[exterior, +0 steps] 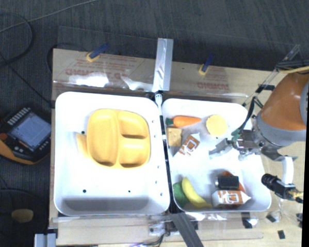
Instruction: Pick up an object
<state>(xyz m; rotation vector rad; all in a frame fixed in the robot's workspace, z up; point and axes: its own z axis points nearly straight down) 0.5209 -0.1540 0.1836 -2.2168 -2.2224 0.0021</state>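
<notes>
My gripper [231, 150] hangs over the middle right of the right bin [255, 174], its fingers spread open with nothing between them. Below it lie an orange carton [231, 198] and a dark block [228, 180] at the bin's front. A carrot [186, 121] and a round yellow piece [216, 124] lie at the back. A small orange-and-white box [190, 145] and a tan square [174, 137] sit left of the gripper. A banana [191, 192] and a green piece [178, 190] rest in the front left corner.
The left bin [68, 193] holds a yellow divided plate [117, 137]. The arm's grey body and orange band [284, 109] lean in over the right bin's right rim. A handheld device [24, 134] lies on the floor at far left.
</notes>
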